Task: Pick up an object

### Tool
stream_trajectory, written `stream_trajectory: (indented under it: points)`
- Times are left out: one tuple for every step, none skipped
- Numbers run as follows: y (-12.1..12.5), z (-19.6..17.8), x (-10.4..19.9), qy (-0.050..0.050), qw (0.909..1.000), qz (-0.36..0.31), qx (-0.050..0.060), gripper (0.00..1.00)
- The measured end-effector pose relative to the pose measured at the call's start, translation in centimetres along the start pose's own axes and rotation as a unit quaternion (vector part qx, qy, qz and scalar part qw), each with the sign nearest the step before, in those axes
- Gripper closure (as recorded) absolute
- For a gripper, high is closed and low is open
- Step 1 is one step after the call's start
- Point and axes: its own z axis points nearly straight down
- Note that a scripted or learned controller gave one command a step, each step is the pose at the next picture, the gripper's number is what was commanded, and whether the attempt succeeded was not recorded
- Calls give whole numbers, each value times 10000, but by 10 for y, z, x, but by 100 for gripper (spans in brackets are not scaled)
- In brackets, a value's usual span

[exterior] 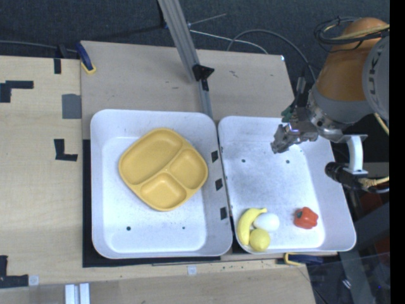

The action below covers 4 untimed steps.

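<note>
The arm reaches in from the right of the frame, and its gripper [283, 142] hangs over the upper part of the right bin [253, 170], nothing visible between its tips, though whether it is open or closed cannot be told from here. Down in that bin's lower corner sit a banana [247, 220], a white egg-shaped object [268, 222] and a lemon [259, 239] bunched together and touching, with a red pepper [305, 218] a little to their right. The left bin [104, 170] holds a yellow divided plate [163, 168].
</note>
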Motion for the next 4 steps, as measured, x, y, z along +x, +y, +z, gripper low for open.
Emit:
stream_trajectory:
  points:
    - [13,-1,44,1,10000,0,-1,100]
    - [22,-3,102,2,10000,-8,-1,100]
    - [27,11,152,-1,10000,-2,11,100]
    - [53,17,194,-3,10000,3,-3,100]
